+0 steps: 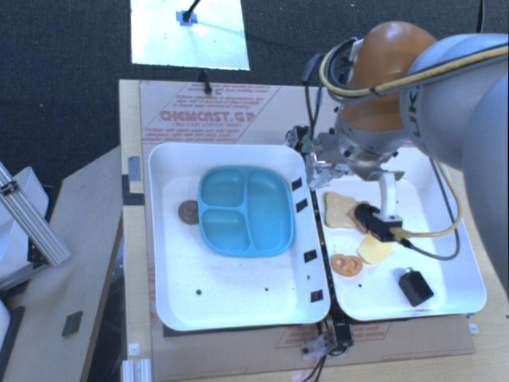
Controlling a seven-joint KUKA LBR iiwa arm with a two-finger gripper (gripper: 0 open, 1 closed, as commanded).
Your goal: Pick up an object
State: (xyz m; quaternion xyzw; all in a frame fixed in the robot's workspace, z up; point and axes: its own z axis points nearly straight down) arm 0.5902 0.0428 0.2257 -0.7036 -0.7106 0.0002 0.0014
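Note:
My gripper (324, 172) hangs over the far left corner of the right bin (457, 293), next to the wall shared by the two bins. Nothing shows in its grasp. Just in front of it a toast slice (339, 210) lies flat on the bin floor. Closer to the front are a pale yellow cheese-like piece (375, 251), a small pretzel (347, 265) and a black block (415, 286). The grey arm with its orange band (390, 62) covers the bin's far right part.
The left bin (183, 293) holds a blue divided plate (243, 211) in its middle and a small brown round piece (188, 212) at the plate's left. A pale sheet (187, 22) lies beyond the bench.

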